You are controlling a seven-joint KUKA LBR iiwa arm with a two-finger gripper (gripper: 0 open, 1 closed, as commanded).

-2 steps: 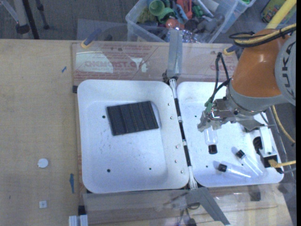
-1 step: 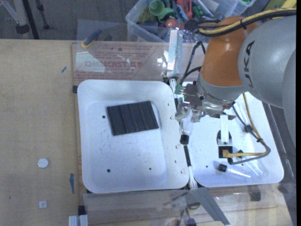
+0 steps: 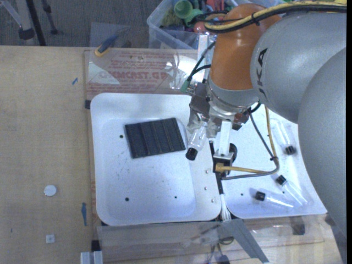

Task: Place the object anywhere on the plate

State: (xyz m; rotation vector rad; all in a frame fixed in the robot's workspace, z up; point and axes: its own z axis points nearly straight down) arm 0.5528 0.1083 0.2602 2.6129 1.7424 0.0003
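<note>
A clear tube with a black cap (image 3: 194,143) is pinched between the fingers of the gripper (image 3: 204,139), hanging tilted above the right edge of the left bin (image 3: 110,202), just right of the dark ribbed plate (image 3: 154,137) that lies flat in that bin's upper half. The white floor below and to the left of the plate is bare, while the seam between the two bins runs directly under the gripper. More capped tubes (image 3: 270,198) lie in the right bin (image 3: 308,202) near its lower rim, and a crate of toys (image 3: 187,10) stands behind the counter (image 3: 38,120).
</note>
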